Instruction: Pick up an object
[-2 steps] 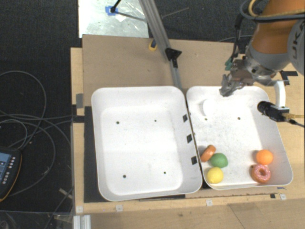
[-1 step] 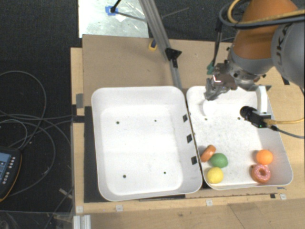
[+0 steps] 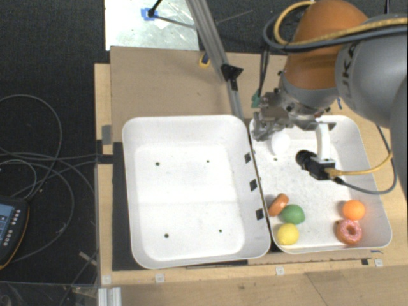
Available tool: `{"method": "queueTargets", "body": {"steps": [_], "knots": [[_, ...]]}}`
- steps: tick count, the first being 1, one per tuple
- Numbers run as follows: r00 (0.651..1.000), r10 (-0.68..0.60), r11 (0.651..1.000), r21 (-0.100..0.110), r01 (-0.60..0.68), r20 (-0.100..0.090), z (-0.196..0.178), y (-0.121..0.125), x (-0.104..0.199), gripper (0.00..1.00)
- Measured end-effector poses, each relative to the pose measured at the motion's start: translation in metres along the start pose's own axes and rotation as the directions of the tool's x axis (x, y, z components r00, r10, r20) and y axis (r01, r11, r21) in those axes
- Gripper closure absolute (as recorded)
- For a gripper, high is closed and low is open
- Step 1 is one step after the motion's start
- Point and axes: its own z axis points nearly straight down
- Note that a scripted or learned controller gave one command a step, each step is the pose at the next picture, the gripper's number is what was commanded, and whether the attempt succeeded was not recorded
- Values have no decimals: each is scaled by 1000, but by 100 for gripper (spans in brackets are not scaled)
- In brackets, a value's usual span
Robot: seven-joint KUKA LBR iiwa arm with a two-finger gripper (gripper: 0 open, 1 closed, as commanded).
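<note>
My gripper (image 3: 264, 127) hangs over the far left part of the right bin (image 3: 376, 190), below the orange wrist band. A small white object (image 3: 280, 143) lies on the bin floor just right of the gripper. Near the bin's front left lie an orange carrot-like piece (image 3: 278, 204), a green ball (image 3: 292, 214) and a yellow lemon (image 3: 287, 234). At the front right sit an orange fruit (image 3: 354, 210) and a pink donut (image 3: 349, 231). I see nothing between the fingers.
The left bin (image 3: 185, 190) sits beside the right one, sharing a divider with black clips. A slanted grey pole (image 3: 210, 37) crosses above the bench. A black fitting with a yellow cable (image 3: 315, 164) hangs from the arm over the right bin.
</note>
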Motion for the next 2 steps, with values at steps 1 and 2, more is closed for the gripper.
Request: {"method": "queueTargets", "body": {"steps": [1, 2], "knots": [[1000, 0, 1000, 1, 0, 0, 19, -22, 48, 100], [1000, 8, 1000, -2, -8, 2, 18, -20, 44, 0]]}}
